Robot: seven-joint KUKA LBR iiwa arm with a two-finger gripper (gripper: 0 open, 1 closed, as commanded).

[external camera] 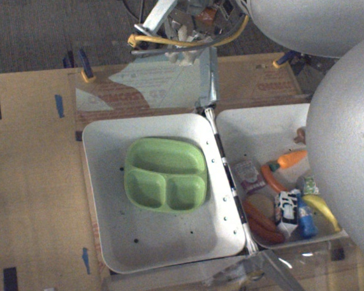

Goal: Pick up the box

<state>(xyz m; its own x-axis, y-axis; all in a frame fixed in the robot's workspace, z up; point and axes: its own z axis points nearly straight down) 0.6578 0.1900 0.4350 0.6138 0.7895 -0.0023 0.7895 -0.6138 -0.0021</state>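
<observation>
Camera view looks down on two white bins; the gripper (182,49) sits high beyond the far edge of the left bin (111,244), over the bench, and whether it is open or closed cannot be told, though nothing can be seen in it. Judging by that, the pick has not begun: reach, descent, grasp and lift are all left.

The box (288,206), a small black-and-white carton, lies near the front edge of the right bin (257,125), partly under the grey arm (351,176) that covers that bin's right side. It is crowded: a blue bottle (306,219) touches its right side, a banana (323,210) lies just beyond that, red sausages (261,220) lie on its left, a carrot (292,160) and a packet (249,175) sit behind. Those neighbours leave little room around it. A green tray (165,173) sits mid left bin, well apart.
</observation>
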